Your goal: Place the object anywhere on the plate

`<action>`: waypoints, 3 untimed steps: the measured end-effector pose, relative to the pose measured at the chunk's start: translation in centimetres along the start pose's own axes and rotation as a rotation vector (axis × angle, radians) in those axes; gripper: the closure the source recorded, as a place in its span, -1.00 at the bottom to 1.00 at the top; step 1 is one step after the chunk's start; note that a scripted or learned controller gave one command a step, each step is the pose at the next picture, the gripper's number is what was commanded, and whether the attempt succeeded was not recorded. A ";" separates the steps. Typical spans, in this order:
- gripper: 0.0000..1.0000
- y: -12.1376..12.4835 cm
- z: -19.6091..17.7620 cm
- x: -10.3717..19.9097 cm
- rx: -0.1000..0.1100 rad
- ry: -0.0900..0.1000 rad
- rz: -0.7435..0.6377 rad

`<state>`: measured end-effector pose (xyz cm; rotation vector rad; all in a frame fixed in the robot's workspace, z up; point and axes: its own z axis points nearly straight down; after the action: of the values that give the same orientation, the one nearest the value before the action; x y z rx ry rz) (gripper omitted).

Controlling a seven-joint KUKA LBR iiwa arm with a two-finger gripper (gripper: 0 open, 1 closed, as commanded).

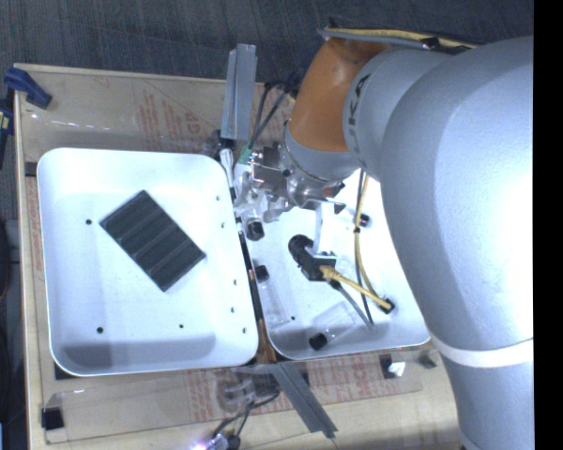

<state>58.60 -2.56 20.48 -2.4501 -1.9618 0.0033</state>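
Observation:
A dark grey ribbed rectangular plate lies tilted in the middle of the left white bin, with nothing on it. My gripper hangs over the left rim of the right bin, right beside the divide between the bins and just right of the plate's bin. A small dark object rests near the front edge of the right bin, next to a faint clear piece. I see nothing held in the gripper.
The grey arm with its orange band covers most of the right bin. A grey metal bar stands behind the bins, and another lies in front. A blue clamp sits at the bench's far left corner.

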 end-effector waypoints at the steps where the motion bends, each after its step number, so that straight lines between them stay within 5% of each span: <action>1: 1.00 -1.6 1.4 9.4 0.002 0.000 -0.187; 2: 1.00 0.7 10.7 14.1 0.002 -0.001 0.327; 3: 1.00 -0.9 11.1 17.0 -0.003 -0.001 0.624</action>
<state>61.40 14.22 9.40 -2.9378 -1.1159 0.0025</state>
